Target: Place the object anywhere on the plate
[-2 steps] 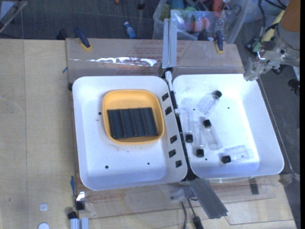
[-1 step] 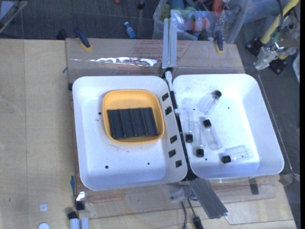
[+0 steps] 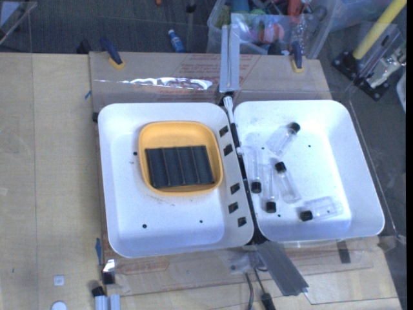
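- Nearest you, at the bench's front left corner, a few small black and white bits [image 3: 103, 292] lie on the wood, too small to tell what they are.
- Further right along the same front edge, a flat grey strip [image 3: 282, 271] juts out from under the seam where the two bins meet.
- Look at the left bin [image 3: 116, 199]: it holds the yellow plate [image 3: 150, 135], a rounded square dish set towards the bin's far side.
- On that plate you see a dark ribbed block [image 3: 179, 166], lying flat and covering most of the dish's floor, inside its rim.
- Between the bins runs a raised seam with a row of small black tabs [image 3: 233, 173] on its left slope.
- You find five clear vials with black caps scattered in the right bin [image 3: 364, 173], all on its left and middle floor.
- One vial [image 3: 281, 138] lies slantwise at the far side, and three [image 3: 284, 183] cluster close together near the seam (their clear bodies blur into the white floor).
- Lying alone towards the front is the fifth vial [image 3: 321, 208].
- All of them are well apart from the plate.
- Behind the bins, a cardboard sheet [image 3: 161, 68] is held by blue clamps [image 3: 114, 57], and a clear tub of coloured clutter [image 3: 284, 11] stands on the floor beyond.
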Controlling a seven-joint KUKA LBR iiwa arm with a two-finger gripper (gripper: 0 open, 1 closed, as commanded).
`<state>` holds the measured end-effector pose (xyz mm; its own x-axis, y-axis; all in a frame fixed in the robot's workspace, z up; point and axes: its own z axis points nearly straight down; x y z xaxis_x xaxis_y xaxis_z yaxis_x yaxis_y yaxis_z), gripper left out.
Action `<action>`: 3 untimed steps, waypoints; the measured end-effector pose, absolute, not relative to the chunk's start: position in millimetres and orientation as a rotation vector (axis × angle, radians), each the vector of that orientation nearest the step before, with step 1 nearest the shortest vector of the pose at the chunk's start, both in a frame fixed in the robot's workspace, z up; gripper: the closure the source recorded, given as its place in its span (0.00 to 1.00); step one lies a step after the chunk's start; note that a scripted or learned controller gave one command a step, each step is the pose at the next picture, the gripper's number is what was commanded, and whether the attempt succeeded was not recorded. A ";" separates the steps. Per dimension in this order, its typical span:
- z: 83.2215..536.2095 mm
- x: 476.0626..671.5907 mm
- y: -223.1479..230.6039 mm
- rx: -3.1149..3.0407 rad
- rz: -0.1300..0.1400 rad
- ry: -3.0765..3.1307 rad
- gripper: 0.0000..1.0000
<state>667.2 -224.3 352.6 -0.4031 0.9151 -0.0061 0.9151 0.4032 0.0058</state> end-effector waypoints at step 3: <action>378.3 656.6 -221.2 0.500 0.002 3.096 1.00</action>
<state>656.6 -221.2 378.3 -0.9492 0.3147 -0.0054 0.3147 0.9492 0.0020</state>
